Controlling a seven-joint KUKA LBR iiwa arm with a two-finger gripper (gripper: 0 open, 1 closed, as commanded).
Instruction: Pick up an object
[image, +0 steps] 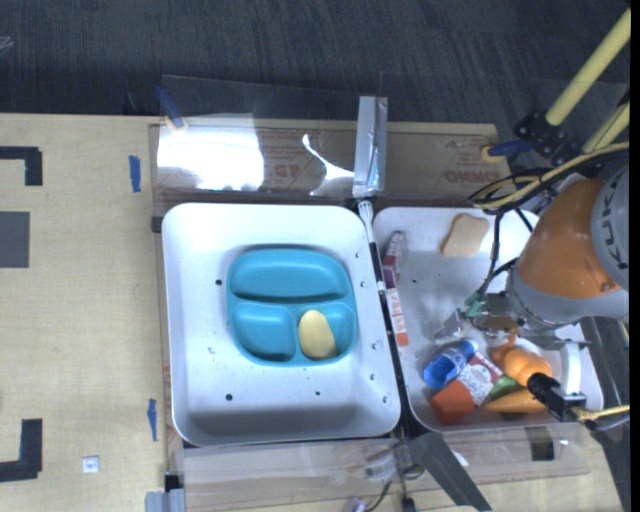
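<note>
Reaching in over the right bin (420, 225), the arm carries its gripper (487, 318) low above the bin's middle, just beyond a heap of small things packed into the near right corner: a blue bottle (446, 364), an orange block (453, 400), a red-and-white packet (481, 378) and an orange toy (521, 364). A tan sponge (465, 236) lies well apart at the far edge, and a thin tube (390, 258) lies along the left wall. Whether the gripper is open or closed I cannot tell, and nothing is seen held.

The risk, as I judge it, is the crowding: a descent may strike two things at once, wedge between them, or push the bottle aside and close on nothing.

The left bin (190, 330) holds a blue tray (270, 285) with a yellow egg-shaped piece (317, 334).
</note>
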